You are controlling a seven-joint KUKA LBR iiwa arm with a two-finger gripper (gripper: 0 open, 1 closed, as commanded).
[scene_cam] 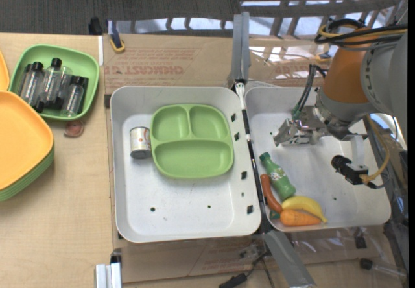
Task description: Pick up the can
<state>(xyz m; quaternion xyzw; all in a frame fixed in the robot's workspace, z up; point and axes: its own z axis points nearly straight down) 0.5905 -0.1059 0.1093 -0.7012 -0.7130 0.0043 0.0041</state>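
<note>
The can (139, 143) is silver with a red band and lies on its side in the left bin (188, 225), touching the left edge of a green divided plate (192, 139). My gripper (289, 135) hangs over the right bin (363, 212), far right of the can, with nothing visible between its fingers. The grey arm with its orange band (347, 79) reaches in from the right.
In the right bin's near left corner lie a green bottle (277, 177), a red chilli (271, 195), a banana (303, 204) and a carrot (301, 218). On the bench at left sit a green tray of dark bottles (55, 82) and stacked orange plates (23, 147).
</note>
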